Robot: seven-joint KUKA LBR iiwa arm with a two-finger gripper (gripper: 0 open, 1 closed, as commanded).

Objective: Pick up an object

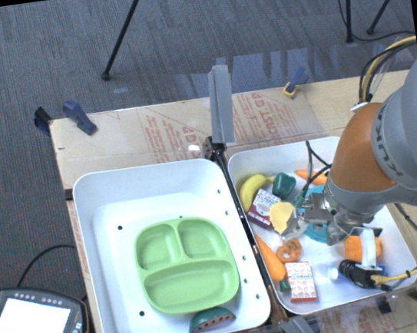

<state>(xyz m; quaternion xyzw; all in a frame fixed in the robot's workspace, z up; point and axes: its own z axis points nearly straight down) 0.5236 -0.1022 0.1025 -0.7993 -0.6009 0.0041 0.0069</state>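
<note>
Green against white, the divided plate (186, 264) lay in your left bin (96, 217) at lower centre, a watermelon slice (212, 319) at its near wall. In the right bin (322, 144) the red carton (301, 281), carrot (270, 259) and pretzel (289, 250) sat low, the banana (251, 188) further up. Your gripper (303, 220) hung at centre right with a yellow wedge (281, 217) at its tip; whether it gripped it, you could not tell. By my reading the lift remained. Toys crowded that bin; room lay upward.
</note>
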